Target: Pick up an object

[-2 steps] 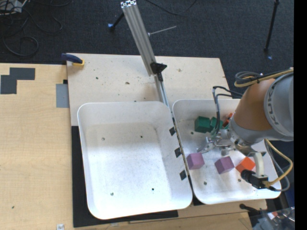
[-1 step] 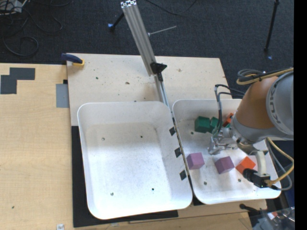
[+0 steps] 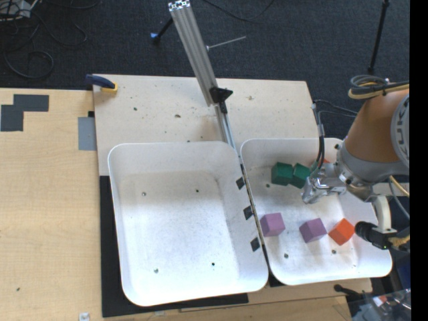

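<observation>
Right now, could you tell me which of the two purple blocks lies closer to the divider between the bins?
The left purple block, beside the right bin's left wall. The other purple block sits further right, next to the orange block.

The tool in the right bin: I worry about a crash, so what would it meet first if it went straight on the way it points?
Most likely the green block: the tool points left, right beside it. Whether they touch is unclear from above.
</observation>
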Available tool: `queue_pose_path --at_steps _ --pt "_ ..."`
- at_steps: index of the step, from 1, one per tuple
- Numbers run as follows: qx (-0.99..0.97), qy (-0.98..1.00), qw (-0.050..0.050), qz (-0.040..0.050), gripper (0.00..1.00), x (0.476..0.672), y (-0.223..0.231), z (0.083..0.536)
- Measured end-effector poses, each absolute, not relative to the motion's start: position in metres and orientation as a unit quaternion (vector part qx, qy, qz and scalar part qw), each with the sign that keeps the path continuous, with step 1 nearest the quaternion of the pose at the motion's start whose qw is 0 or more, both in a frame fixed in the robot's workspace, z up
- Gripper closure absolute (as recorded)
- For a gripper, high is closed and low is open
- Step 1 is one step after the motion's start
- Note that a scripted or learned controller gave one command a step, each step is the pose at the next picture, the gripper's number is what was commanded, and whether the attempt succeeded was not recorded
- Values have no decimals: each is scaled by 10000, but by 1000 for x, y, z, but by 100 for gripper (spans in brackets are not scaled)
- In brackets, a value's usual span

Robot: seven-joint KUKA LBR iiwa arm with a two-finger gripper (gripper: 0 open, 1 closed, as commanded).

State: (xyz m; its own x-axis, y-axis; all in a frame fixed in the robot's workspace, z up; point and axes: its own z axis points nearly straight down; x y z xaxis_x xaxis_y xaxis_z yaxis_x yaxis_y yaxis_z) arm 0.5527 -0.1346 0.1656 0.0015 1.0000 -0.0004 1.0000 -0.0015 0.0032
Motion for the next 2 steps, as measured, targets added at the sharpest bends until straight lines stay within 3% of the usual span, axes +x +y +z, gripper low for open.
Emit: queue_pose_path --at_steps 2 --pt "7065 7077 15 9 100 559 -139 281"
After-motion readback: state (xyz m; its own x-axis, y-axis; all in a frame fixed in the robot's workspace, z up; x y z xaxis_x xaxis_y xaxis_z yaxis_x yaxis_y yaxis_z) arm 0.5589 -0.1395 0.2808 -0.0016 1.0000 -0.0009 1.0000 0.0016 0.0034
